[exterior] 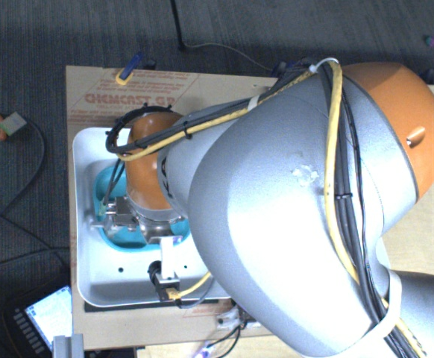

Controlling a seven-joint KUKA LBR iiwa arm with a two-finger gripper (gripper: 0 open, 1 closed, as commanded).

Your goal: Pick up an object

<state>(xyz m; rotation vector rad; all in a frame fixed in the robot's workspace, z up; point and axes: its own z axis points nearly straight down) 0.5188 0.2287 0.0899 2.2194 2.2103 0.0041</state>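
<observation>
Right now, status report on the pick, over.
Gripper down in the white bin. Turquoise object beneath it, grasp not confirmed. Grey arm hides much of the bin.

Arm (299,200) is glossy light grey, with an orange band (146,162) above the wrist and a yellow cable (333,148) along its shell. Bin (86,200) is plain white, and the object (109,181) by its left wall is turquoise. Board (90,88) under the bin is tan with red printed lettering, the clip (130,66) on the board's top edge is blue with a yellow end, and the floor (53,21) is dark grey with a fine ribbed weave.
</observation>
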